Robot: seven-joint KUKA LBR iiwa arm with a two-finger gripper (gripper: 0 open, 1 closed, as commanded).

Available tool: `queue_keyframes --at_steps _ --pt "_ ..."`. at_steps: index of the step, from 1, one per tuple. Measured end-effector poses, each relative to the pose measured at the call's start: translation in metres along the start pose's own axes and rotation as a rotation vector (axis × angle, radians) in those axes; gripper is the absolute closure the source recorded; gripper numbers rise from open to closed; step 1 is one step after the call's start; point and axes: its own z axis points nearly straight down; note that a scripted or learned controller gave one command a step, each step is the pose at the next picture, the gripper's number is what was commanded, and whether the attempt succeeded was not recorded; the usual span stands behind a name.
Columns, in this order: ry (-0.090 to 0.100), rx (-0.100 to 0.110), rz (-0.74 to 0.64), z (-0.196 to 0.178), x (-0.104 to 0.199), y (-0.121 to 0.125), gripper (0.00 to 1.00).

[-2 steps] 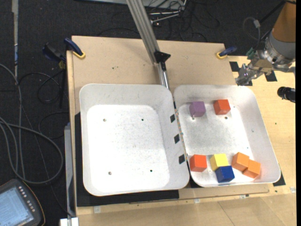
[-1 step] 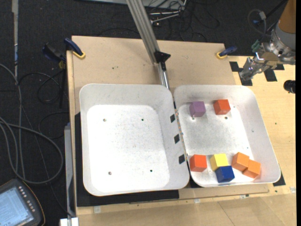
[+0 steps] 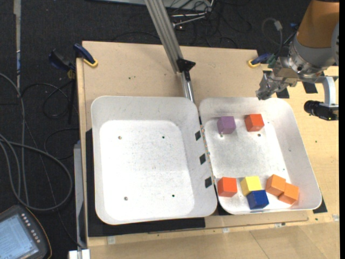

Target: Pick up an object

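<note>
The arm (image 3: 318,26) enters at the upper right of the frame, its orange band high in the corner and the grey wrist below it. The gripper (image 3: 268,89) hangs just past the upper right edge of the right bin (image 3: 302,144), above the bench (image 3: 135,69) rather than over the blocks. Nothing shows between its tips, and whether it is released or clenched I cannot tell from this angle.

All the blocks lie in the right bin. A purple block (image 3: 226,124) and an orange-red block (image 3: 254,122) sit near each other in the bin's upper part, apart from one another, the orange-red one being the nearest to the gripper. Along the lower edge there is a cluster: another orange-red block (image 3: 227,186) at lower left, a yellow block (image 3: 250,185) just beside it, a blue block (image 3: 258,199) touching the yellow one from below, and two orange blocks (image 3: 283,189) pressed together at lower right.

The left bin (image 3: 143,161) fills the centre-left of the frame. A metal pole (image 3: 164,26) slants down from the top toward the gap between the bins.
</note>
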Motion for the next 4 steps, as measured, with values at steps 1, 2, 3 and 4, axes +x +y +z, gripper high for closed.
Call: queue_keyframes --at_steps 1,2,3,4 --pt "0.000 -0.001 0.000 -0.006 0.045 -0.018 1.00" --pt "0.001 0.001 -0.001 0.004 0.102 -0.041 1.00" --pt "0.001 -0.001 -0.002 -0.003 0.154 -0.054 1.00" --pt "0.000 0.001 -0.002 0.012 0.210 -0.067 1.00"
